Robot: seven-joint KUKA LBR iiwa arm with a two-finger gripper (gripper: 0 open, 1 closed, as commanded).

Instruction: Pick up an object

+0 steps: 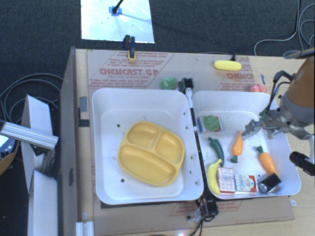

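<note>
Left bin [103,132]: one yellow divided tray [150,153], centre-left of frame, lying flat. Right bin [295,183]: green-printed packet [211,123], green pepper [216,149], banana [214,175], small carton [236,182], two toy carrots, scattered loose for picking. My gripper [252,127] hovers mid-right, just above the upright carrot [237,144], my likeliest target; whether my fingers are spread or closed, I cannot tell.

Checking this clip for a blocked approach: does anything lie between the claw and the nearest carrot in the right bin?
Nothing visible does. The claw sits just right of the carrot, with bare bin floor between them.
</note>
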